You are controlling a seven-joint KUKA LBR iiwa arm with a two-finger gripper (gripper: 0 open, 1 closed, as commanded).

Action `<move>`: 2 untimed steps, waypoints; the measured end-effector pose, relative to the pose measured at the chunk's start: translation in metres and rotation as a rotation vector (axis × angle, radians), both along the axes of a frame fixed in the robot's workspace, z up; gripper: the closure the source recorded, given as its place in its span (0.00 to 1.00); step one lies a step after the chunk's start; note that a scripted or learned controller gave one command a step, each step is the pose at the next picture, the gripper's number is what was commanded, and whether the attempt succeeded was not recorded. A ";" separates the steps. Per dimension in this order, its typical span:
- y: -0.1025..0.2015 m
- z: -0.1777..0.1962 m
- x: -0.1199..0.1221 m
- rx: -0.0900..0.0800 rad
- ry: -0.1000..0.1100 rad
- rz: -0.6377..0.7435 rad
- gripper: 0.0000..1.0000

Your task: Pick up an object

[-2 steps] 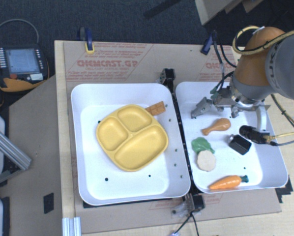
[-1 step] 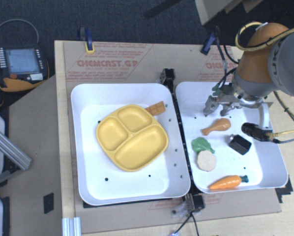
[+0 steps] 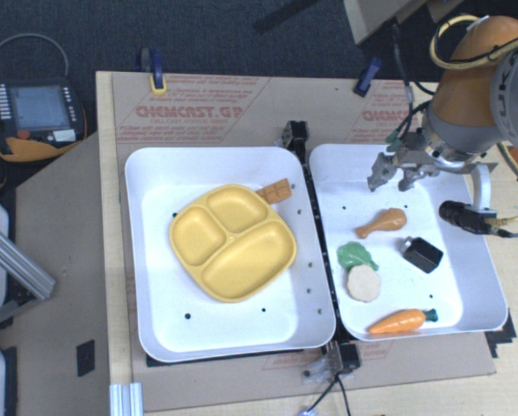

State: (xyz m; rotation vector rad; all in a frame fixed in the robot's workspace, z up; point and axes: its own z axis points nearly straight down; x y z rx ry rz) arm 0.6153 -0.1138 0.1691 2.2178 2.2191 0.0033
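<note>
Though plate-hidden (image 3: 234, 243), brown block (image 3: 275, 191)

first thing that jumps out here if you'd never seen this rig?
Probably the big yellow divided plate sitting in the left bin, with a small brown block at its upper edge. Next, the scatter of toy food in the right bin: a drumstick, a green-and-white piece, a carrot and a black block. The claw hangs over that bin's top end, above the drumstick.

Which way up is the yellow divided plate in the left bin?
Right way up: the yellow divided plate lies flat with its three compartments facing the camera.
</note>
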 end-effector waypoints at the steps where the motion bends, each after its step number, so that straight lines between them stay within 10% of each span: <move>1: -0.005 0.044 0.001 0.000 -0.001 0.000 1.00; 2: -0.014 0.097 -0.003 -0.001 -0.002 0.000 1.00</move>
